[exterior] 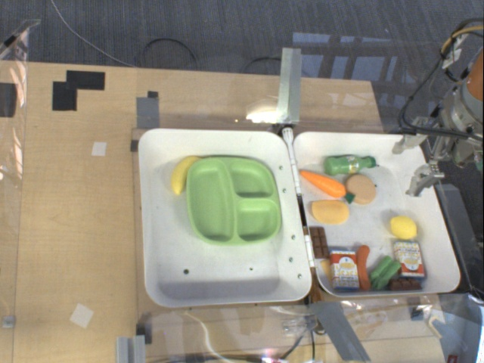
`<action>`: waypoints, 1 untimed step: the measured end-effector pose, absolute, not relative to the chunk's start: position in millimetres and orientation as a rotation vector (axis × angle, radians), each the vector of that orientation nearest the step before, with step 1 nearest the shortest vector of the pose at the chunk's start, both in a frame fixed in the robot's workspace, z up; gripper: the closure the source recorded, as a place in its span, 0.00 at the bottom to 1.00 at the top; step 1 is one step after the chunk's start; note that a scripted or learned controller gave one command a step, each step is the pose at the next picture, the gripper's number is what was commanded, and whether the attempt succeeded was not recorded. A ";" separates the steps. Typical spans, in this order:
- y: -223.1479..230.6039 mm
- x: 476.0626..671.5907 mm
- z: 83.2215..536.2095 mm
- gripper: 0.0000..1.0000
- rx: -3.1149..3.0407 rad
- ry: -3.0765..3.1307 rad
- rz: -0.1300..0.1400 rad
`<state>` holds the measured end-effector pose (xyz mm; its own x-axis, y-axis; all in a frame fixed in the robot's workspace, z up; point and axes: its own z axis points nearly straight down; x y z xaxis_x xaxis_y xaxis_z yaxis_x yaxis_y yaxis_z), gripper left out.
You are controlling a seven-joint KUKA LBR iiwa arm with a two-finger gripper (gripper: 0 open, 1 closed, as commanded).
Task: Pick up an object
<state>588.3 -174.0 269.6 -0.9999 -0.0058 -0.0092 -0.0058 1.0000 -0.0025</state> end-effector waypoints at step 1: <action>-155.8 569.0 107.9 0.00 -0.116 3.142 0.004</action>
